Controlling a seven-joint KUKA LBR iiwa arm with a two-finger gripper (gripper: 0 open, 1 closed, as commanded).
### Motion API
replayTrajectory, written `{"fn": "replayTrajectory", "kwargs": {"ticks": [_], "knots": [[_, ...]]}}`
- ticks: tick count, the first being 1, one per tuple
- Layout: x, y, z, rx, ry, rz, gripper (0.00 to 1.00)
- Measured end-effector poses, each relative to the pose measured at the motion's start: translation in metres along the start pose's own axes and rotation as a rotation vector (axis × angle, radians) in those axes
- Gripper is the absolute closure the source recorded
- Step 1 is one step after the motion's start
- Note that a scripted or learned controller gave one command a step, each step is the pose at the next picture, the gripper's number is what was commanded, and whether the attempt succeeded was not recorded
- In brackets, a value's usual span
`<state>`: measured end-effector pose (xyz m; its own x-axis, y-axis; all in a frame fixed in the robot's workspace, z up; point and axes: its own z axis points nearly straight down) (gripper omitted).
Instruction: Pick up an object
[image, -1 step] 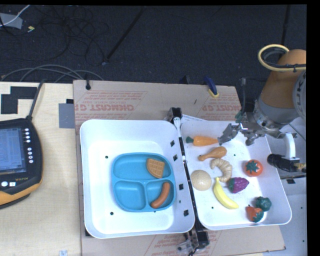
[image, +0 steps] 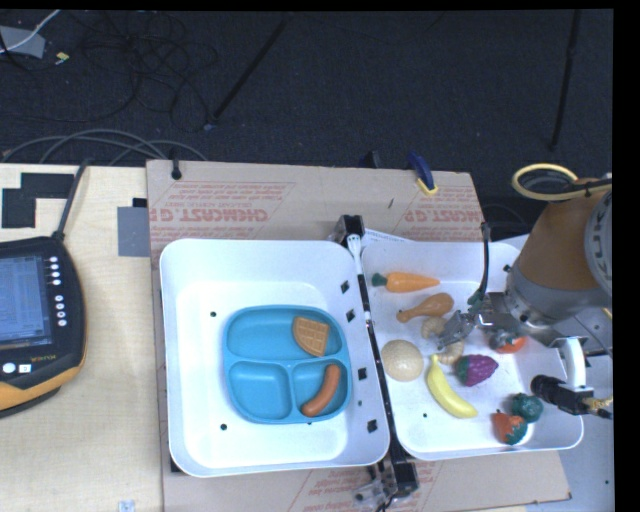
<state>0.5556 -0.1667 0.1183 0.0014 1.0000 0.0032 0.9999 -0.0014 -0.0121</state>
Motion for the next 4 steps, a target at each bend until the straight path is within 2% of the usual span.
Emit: {"fn": "replayTrajectory", "kwargs": {"ticks": [1,2,3,4], "knots": [[-0.004,-0.06,0.033,-0.006,-0.001,0.0,0.0],[0.076,-0.081,0.032,-0.008,0.0,-0.005,0.0],[0.071,-0.08,0.021,-0.009,-0.002,0.003,1.0],[0.149,-0.07,-0.135,-0.027,0.001,-0.012,1.0]]}}
